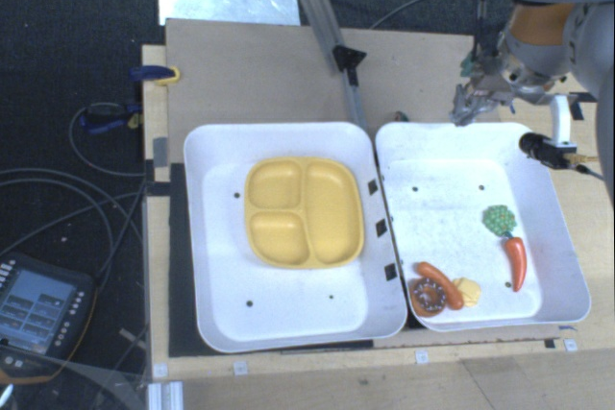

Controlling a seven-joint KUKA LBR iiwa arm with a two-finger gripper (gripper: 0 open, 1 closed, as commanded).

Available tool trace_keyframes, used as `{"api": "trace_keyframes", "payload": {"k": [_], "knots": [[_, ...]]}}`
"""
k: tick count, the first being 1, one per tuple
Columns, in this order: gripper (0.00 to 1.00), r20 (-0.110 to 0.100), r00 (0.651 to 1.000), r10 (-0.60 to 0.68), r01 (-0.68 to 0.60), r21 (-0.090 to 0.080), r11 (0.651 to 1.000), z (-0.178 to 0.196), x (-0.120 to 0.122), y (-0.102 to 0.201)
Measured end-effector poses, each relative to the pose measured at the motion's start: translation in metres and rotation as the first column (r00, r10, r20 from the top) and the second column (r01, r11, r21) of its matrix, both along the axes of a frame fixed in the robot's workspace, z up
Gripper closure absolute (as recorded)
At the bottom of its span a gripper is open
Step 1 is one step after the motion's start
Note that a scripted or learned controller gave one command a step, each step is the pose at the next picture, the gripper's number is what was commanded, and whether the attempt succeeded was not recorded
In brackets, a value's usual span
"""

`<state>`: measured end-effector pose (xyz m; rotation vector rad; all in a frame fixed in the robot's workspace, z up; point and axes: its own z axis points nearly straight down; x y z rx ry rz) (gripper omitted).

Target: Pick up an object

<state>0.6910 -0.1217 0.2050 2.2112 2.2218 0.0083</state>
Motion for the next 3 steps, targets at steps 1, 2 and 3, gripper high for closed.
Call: {"api": "trace_keyframes", "payload": {"k": [1, 2, 3], "knots": [[1.00, -0.006, 1.000, 0.006, -0.006, 0.003, 1.000, -0.002, -0.002, 0.047], [1.00, -0.005, 1.000, 0.006, -0.006, 0.003, 1.000, 0.006, 0.001, 0.091], [1.00, -0.008, 1.000, 0.007, -0.007, 0.003, 1.000, 0.004, -0.007, 0.142]]}}
